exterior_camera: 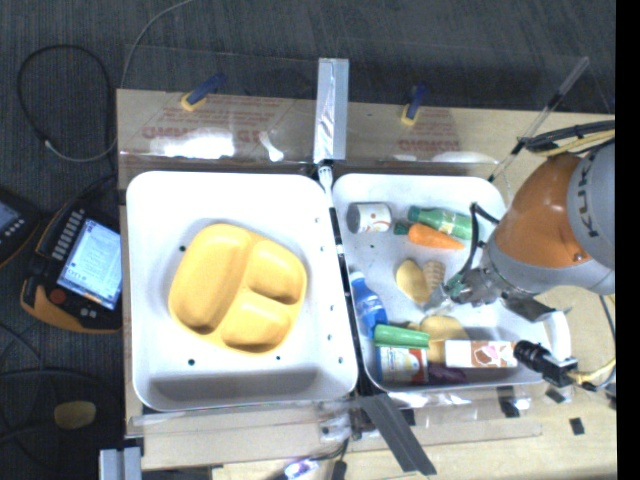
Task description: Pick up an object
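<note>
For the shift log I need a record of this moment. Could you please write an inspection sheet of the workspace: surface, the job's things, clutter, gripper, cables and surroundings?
Surface: bench bearing left bin and right bin, side by side.
Job's things: right bin holds a carrot, green bottle, blue bottle, white cup and more, crowded.
Clutter: large yellow object in left bin; two clips on the far edge.
Gripper: gripper low over right bin; hold unclear.
Cables: cable looped on the floor, left.
Surroundings: dark carpet; handheld controller left of the bench.

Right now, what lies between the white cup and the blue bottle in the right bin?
In the camera view, only bare white bin floor lies between the white cup and the blue bottle.
</note>
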Robot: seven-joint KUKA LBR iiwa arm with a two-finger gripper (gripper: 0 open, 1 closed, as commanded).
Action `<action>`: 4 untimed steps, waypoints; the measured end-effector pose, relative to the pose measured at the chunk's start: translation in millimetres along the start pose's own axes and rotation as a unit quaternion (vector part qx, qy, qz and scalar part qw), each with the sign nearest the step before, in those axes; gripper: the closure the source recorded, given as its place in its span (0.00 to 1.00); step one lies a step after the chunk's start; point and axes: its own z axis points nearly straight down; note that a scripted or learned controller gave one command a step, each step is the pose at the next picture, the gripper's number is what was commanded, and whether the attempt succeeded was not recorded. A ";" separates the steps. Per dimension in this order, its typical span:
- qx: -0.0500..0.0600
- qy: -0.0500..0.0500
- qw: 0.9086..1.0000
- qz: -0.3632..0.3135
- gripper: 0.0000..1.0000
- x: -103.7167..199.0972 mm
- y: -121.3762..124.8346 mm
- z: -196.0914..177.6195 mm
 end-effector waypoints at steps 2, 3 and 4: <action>-0.001 -0.005 0.998 -0.058 1.00 -27.0 91.5 7.8; 0.010 -0.002 0.999 -0.040 1.00 9.4 153.2 -58.5; 0.010 0.001 0.988 -0.157 1.00 37.4 98.2 -41.4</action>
